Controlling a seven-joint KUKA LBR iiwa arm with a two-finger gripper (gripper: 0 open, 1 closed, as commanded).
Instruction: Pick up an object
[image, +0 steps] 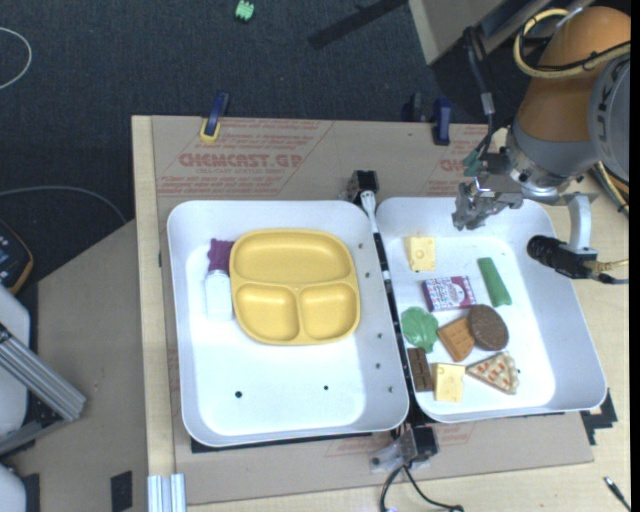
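The shallow white left bin (200, 380) holds a yellow three-compartment plastic tray (295, 283). The white right bin (570, 350) holds small toy foods: a green stick (493, 281), a brown round cookie (488, 326), a yellow cheese cube (422, 253). The end effector (478, 212) hovers over that bin's far edge, grasping nothing; whether it is apart or together I cannot tell.

Blue clamp (441, 118), yellow clamp (211, 124) on cardboard sheet (300, 160).
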